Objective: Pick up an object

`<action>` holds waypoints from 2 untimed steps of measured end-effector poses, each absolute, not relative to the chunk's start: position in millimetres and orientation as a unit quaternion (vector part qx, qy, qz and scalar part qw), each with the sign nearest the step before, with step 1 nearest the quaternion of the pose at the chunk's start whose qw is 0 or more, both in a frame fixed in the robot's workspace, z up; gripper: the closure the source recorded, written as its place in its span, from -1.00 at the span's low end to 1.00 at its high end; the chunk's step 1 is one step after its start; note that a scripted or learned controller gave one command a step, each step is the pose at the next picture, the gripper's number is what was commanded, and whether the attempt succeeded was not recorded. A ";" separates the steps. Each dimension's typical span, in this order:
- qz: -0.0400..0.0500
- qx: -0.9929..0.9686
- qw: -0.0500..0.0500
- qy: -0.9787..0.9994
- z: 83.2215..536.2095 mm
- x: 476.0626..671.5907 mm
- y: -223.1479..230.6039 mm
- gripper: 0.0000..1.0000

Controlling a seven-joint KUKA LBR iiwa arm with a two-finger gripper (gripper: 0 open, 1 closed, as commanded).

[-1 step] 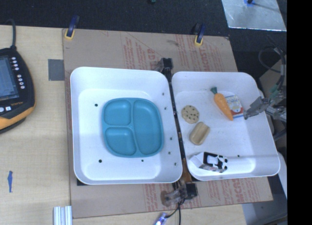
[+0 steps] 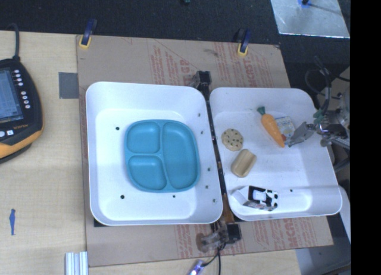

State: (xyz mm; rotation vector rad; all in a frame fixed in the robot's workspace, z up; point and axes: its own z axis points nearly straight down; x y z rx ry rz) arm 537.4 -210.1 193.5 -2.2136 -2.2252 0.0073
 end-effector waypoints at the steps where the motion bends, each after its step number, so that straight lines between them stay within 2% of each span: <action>1: 0.002 -0.705 0.002 -0.709 90.8 578.4 -192.6 -1.00; 2: 0.000 -0.705 0.001 -0.709 92.2 641.4 -156.4 -1.00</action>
